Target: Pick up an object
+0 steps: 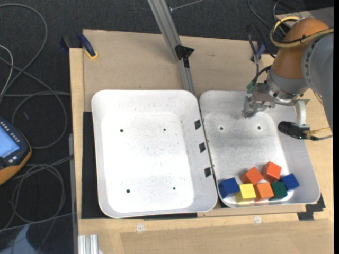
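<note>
Camera view: approach step, nothing picked up yet.
Camera view shows the grey two-finger gripper (253, 108) above the far end of the shallow white right-hand bin (238, 136) on the desk, well apart from the cluster of small coloured cubes (258, 184) at its near edge; whether it is apart or together I cannot tell. Next, judging by this, it must travel toward the cubes, descend over one, such as the orange cube (272, 170).
</note>
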